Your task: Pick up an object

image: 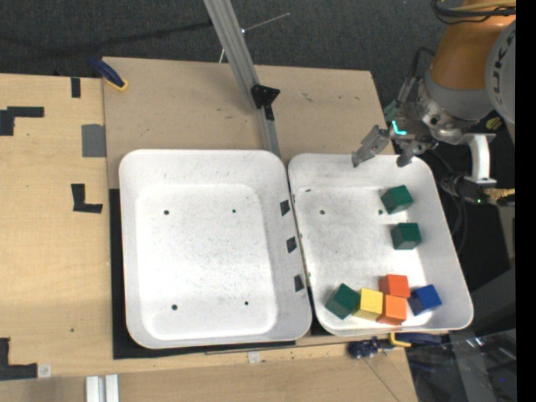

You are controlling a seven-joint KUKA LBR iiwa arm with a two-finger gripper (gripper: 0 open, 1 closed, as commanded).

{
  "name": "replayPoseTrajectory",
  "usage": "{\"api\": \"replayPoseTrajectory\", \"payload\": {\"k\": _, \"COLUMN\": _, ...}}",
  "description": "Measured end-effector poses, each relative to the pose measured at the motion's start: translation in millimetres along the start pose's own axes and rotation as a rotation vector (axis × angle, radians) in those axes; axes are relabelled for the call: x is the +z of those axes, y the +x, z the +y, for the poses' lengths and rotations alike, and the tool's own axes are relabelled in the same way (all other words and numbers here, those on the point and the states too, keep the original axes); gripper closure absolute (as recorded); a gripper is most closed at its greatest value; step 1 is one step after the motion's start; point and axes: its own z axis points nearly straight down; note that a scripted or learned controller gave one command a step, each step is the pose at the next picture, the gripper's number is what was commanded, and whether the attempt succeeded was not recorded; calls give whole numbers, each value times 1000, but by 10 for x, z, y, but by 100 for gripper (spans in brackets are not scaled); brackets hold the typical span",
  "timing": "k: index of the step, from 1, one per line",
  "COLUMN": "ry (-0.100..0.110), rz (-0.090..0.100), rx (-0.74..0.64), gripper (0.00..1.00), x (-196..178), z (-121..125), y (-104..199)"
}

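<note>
The right bin point(352, 233) holds several small blocks. Two dark green cubes lie on its right side, one point(396, 198) above the other point(406, 235). Along the bin's front edge sit a green block point(342, 300), a yellow one point(371, 301), two orange ones point(394, 286) point(394, 308) and a blue one point(425, 298). My gripper point(388, 150) hangs open over the bin's far right corner, above the blocks, with nothing between its fingers point(368, 148).
The left bin point(201, 249) lies beside the right one. A slanted metal pole point(239, 48) rises from the gap behind the bins. Blue and yellow clamps sit at the bench's far left point(109, 72) and front edge point(377, 346).
</note>
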Motion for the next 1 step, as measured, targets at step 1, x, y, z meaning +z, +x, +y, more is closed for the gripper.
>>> {"api": "replayPoseTrajectory", "payload": {"k": 1, "ry": -5, "rz": -1, "rx": -1, "gripper": 0, "x": -31, "z": 8, "y": 0}}
